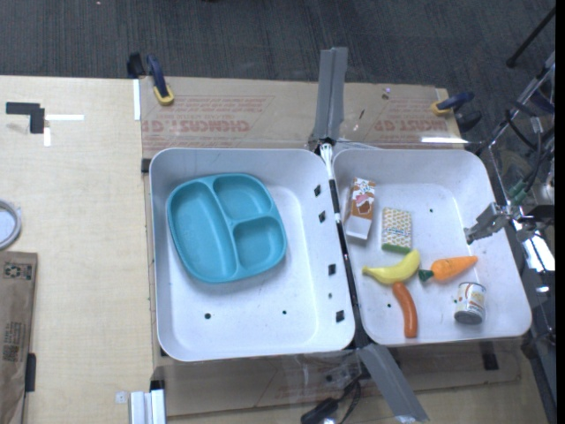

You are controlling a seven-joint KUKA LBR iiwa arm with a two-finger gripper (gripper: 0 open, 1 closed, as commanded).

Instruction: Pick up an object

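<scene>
Bench [79, 175]: pale wood, bearing two shallow white bins side by side.

Left bin [256, 316]: holds one blue divided plate [228, 228], three compartments, lying flat toward the bin's left side.

Right bin [441, 197]: holds all the small goods, grouped in its middle and near half.

Contents of right bin, largest first:
- Small carton [359, 208], white with brown print, lying near the bin's left wall.
- Banana [395, 269], yellow, lying just below the cracker packet.
- Sausage [405, 309], orange-red, its upper end touching or nearly touching the banana.
- Carrot [451, 268], orange with a green stub, just right of the banana.
- Cracker packet [396, 229], patterned, beside the carton.
- Small can [470, 304], standing alone toward the right corner.

Gripper [483, 229]: at the right bin's right rim, above the carrot and can, touching nothing. Whether the claw is apart or together cannot be told at this size.

Handling note: nothing is picked yet. The can and carrot are nearest and look the best candidates. The can stands apart from its neighbours, so a straight descent over it should suit. For the carrot, the claw ought to close across its narrow width, clear of the banana's tip.
</scene>
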